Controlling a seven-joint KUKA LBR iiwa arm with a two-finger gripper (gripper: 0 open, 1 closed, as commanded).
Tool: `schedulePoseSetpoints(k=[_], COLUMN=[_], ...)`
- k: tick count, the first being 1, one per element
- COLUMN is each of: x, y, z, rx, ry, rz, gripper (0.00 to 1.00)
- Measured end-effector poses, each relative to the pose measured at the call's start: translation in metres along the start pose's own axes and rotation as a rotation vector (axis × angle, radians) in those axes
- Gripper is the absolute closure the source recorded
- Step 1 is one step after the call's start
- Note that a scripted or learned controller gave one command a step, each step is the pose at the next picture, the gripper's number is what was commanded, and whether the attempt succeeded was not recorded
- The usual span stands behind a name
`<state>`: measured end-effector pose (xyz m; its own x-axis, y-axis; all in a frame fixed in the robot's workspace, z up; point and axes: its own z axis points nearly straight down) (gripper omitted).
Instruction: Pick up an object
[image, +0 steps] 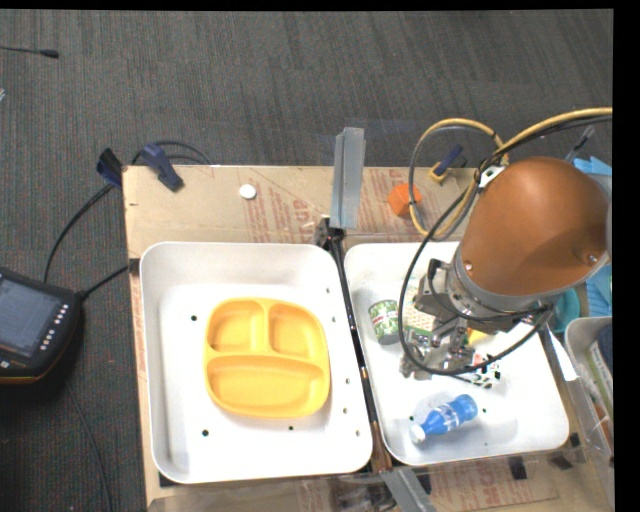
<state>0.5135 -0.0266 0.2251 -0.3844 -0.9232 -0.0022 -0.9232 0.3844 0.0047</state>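
Note:
My gripper (437, 352) hangs low over the middle of the right bin (530, 435), under the orange wrist band (535, 225). Cables and the wrist hide its tips. A small green-and-white can (383, 320) lies just left of it. A blue plastic bottle with a white cap (444, 417) lies on the bin floor below it, toward the front. A black-and-white spotted piece (487, 375) and bits of yellow and red show at the gripper's right side, partly covered by the arm.
The left bin (165, 400) holds a yellow divided tray (268, 357). A metal post (347, 190) rises at the back between the bins. A black handheld screen (30, 325) sits on the floor at far left. Cables loop above the arm.

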Motion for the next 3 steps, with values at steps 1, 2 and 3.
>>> schedulePoseSetpoints(k=[1,2,3], x=[-0.006,-0.028,-0.031], y=[0.027,-0.014,-0.013], z=[-0.006,-0.056,-0.065], rx=[0.001,0.003,0.002], ry=[0.002,0.001,0.002], rz=[0.438,1.122,1.115], gripper=[1.0,1.0,1.0])
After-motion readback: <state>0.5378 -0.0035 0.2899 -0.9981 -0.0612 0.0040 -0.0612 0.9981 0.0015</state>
